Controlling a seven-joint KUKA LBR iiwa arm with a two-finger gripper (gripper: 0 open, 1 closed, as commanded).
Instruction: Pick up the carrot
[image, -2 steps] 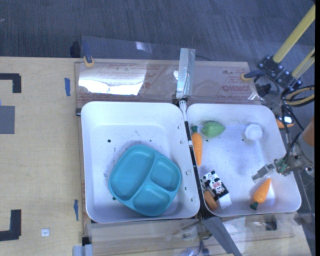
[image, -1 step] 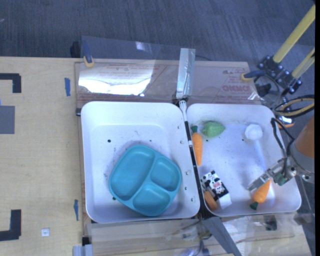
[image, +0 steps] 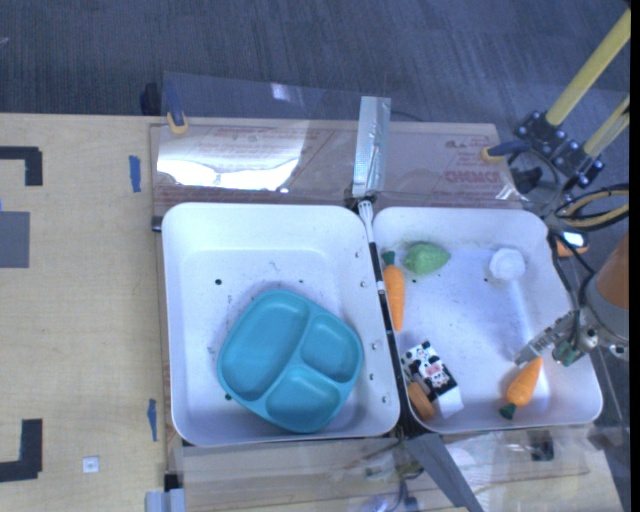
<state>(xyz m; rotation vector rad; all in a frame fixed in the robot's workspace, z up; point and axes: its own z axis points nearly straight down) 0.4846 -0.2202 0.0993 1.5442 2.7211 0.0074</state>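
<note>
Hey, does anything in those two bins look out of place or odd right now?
Little stands out. The divided blue plate lies at an angle in the left bin. In the right bin, one carrot lies against the dividing wall, and the cow-print carton lies tipped over, another carrot nearby.

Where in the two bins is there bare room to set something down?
Left bin: bare along its top, above the blue plate. Right bin: bare middle between carrot and white cap. Crowded by the cow box and near the hand.

One fixed camera looks down at a slant on my desk (image: 60, 300) and both bins (image: 190, 300); I reach in from its right.
</note>
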